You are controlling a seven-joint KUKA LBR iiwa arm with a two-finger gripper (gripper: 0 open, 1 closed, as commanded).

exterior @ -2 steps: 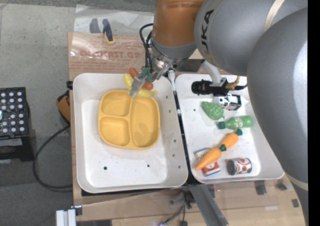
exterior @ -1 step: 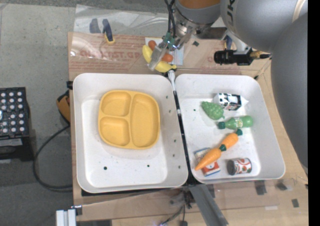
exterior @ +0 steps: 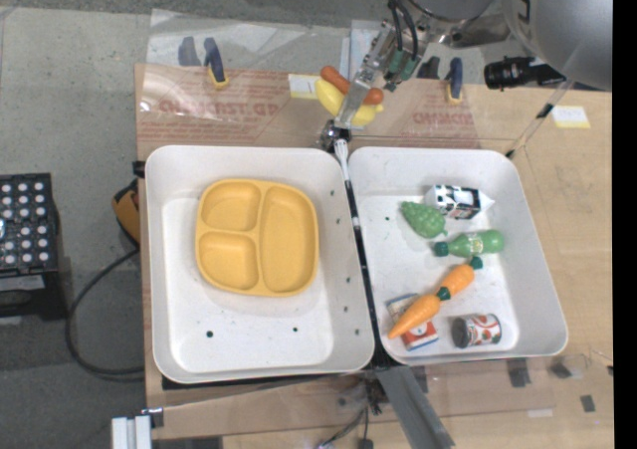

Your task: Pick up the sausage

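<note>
The gripper [exterior: 350, 116] hangs high above the bins' far edge w/ the sausage [exterior: 346, 86] clamped between its fingers, in a yellow bun. The right bin [exterior: 532, 238] holds a carrot [exterior: 430, 304], a can [exterior: 476, 330], etc. Lifted high prob. to clear the rims.

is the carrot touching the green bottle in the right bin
Apart. The camera view shows the carrot lying below the bottle, with a strip of white bin floor between the carrot's green top and the bottle.
</note>
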